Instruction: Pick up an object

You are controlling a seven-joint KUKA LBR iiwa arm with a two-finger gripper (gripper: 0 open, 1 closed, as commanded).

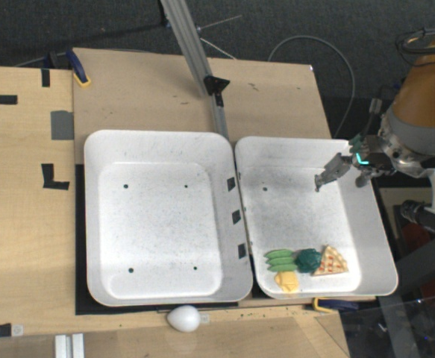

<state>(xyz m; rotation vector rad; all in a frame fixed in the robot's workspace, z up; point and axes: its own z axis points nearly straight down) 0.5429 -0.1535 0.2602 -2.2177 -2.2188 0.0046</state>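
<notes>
- Toys (307, 263) lie clustered in my bin's (366, 222) near corner, below my gripper (329, 174); none lifted.
- Gripper hovers bare; its spread I cannot tell.
- Descent and grasp remain.

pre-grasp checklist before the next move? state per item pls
1. Targets present: ok. Green pieces, dark green piece, yellow piece and pizza-slice toy sit clustered in the right bin, near corner.
2. Gripper free of load: ok, nothing seen between its fingers.
3. Gripper over a target: not ok, it sits at the bin's far right, apart from the cluster.
4. Targets separated: not ok, they touch.
5. White egg-like object: outside the bins, on the bench edge.
</notes>
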